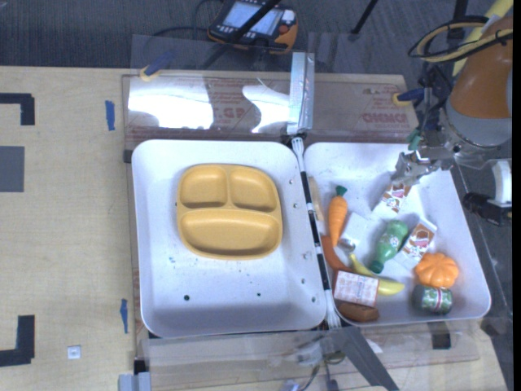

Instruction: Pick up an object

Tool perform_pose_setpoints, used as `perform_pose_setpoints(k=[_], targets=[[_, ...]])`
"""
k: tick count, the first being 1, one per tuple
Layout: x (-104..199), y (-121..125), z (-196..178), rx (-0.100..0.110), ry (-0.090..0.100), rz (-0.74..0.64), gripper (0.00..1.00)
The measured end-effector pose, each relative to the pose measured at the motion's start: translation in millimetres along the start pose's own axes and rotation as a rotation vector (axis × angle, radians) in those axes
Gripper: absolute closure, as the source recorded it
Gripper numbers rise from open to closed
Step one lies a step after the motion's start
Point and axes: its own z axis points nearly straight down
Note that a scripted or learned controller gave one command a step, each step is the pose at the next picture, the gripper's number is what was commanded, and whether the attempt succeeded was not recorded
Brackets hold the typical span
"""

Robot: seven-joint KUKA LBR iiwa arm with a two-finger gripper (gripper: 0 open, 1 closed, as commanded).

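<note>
**Desk:** Where does the gripper [417,163] stand, and what is it doing?

**Photographer:** It hangs over the far right part of the right bin [472,235], close to that bin's back wall and its outer rim. Whether it is spread or pressed together cannot be told; the metal parts blur into one another. A small white and red packet [396,196] lies just below it, toward the camera; contact cannot be judged.

**Desk:** And the rest of the pickable things?

**Photographer:** All nearer the camera than the gripper. A green bottle [387,246] and a second packet [420,241] lie beyond the first one. An orange pumpkin [437,270] and a green can [431,299] sit near the front right edge. To the gripper's left, a carrot [337,216] lies along the dividing rim, with a banana [376,278] and a pink-patterned box [356,287] crowded into the front corner.

**Desk:** Any open room?

**Photographer:** Bare white floor spreads left of the gripper along the back wall. Farther left, the left bin [155,218] holds a yellow divided tray [229,210], with bare floor around it.
</note>
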Motion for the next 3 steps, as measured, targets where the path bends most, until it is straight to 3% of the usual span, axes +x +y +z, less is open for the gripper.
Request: perform_pose_setpoints(k=[1, 2, 3], targets=[[0.0, 0.0, 0.0, 0.0, 0.0, 0.0, 0.0], [-32.5, -1.1, 103.1, 0.0, 0.002, -0.013, 0.0], [-32.7, -3.3, 96.7, 0.01, 0.004, -0.012, 1.0]])
